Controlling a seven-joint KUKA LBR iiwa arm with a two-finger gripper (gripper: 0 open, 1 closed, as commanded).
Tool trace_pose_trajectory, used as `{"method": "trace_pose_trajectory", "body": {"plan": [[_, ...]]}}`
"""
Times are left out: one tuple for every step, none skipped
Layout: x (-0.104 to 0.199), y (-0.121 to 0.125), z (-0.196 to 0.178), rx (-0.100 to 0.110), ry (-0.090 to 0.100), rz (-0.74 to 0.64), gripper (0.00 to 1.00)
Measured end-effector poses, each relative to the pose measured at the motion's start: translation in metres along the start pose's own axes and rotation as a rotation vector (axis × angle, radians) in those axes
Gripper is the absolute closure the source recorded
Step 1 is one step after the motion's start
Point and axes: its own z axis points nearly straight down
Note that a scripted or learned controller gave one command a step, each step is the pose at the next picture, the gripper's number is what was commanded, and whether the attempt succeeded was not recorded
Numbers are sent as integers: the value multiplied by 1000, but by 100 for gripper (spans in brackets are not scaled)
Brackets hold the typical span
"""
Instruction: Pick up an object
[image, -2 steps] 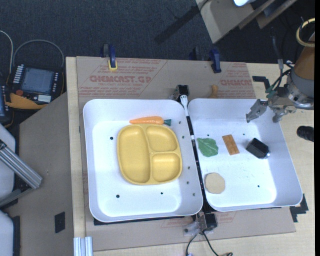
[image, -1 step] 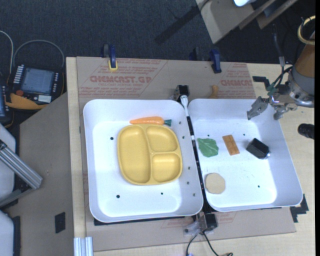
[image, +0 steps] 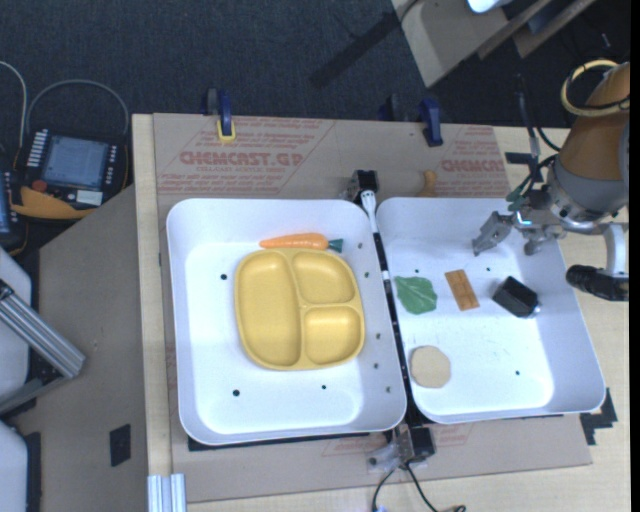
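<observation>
Four small items sit in right bin (image: 560, 385): green leaf (image: 416, 294), brown wafer (image: 461, 289), black block (image: 516, 297), round cookie (image: 431, 366). Gripper (image: 516, 231) hovers above bin's far side, fingers spread, grasping nothing. Approach step; next needs descent onto black block nearby

Bright, even overhead light washes the white bins (image: 200, 250) nearly featureless, with soft shadows beside their contents. Above the bins a lamp (image: 487, 5) perhaps glares. Edges look slightly soft.
</observation>
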Motion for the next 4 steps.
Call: {"method": "trace_pose_trajectory", "body": {"plan": [[1,0,53,-1,-1,0,0],[0,1,39,-8,-3,-1,100],[1,1,-5,-11,-4,1,100],[-5,7,-53,-13,-5,0,100]]}}
